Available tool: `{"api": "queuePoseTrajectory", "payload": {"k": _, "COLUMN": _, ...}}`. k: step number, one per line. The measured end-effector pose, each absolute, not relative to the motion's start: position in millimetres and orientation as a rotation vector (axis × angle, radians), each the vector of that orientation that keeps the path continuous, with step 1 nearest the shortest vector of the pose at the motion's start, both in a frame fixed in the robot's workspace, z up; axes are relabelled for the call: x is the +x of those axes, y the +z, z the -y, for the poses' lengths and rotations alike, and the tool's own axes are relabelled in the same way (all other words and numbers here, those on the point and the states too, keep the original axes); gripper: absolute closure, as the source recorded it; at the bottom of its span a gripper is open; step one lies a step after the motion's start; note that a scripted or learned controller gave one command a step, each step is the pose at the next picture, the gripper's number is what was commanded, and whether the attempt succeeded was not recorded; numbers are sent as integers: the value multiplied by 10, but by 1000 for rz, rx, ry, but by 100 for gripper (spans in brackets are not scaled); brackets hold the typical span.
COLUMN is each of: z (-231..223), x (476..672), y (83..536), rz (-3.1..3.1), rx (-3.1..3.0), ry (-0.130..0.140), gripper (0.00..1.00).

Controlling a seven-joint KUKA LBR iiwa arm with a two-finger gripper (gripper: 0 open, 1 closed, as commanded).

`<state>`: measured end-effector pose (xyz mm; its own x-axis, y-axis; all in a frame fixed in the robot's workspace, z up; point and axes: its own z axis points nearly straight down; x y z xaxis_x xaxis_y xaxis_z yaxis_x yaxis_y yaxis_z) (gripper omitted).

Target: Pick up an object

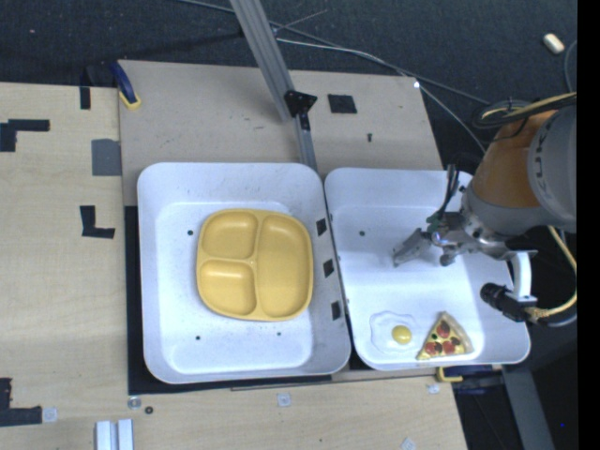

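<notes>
A two-finger metal pincer (419, 248) on a grey arm with an orange band (525, 172) is seen over the right-hand shallow white bin (375, 195), reaching in from the right side of the view. Its fingers (407, 249) are spread apart, and nothing is seen between them. Whether the fingertips touch the bin floor cannot be told.

Below the pincer in the view, near the front edge of the same bin, a flat toy fried egg, white with a round yellow yolk (393, 331), is lain on the bin floor. Just to the right of the egg, a triangular toy pizza slice with red toppings and a tan crust (443, 337) is placed, close beside the egg; whether the two touch cannot be made out. Both are set well apart from the pincer.

To the left of the pincer, in the other shallow white bin (178, 345), a yellow plastic plate with rounded corners and three compartments (254, 263) is laid flat near the middle.
</notes>
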<state>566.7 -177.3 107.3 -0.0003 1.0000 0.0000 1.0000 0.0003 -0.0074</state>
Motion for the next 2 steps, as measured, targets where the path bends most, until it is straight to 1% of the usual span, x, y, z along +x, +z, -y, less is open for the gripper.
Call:
{"api": "queuePoseTrajectory", "payload": {"k": 1, "z": 1776, "x": 5674, "y": 857, "rz": 2224, "rx": -2222, "ry": 2, "gripper": 0}}
{"api": "queuePoseTrajectory", "payload": {"k": 2, "z": 1775, "x": 5698, "y": 990, "rz": 2230, "rx": -2225, "ry": -5, "gripper": 100}}
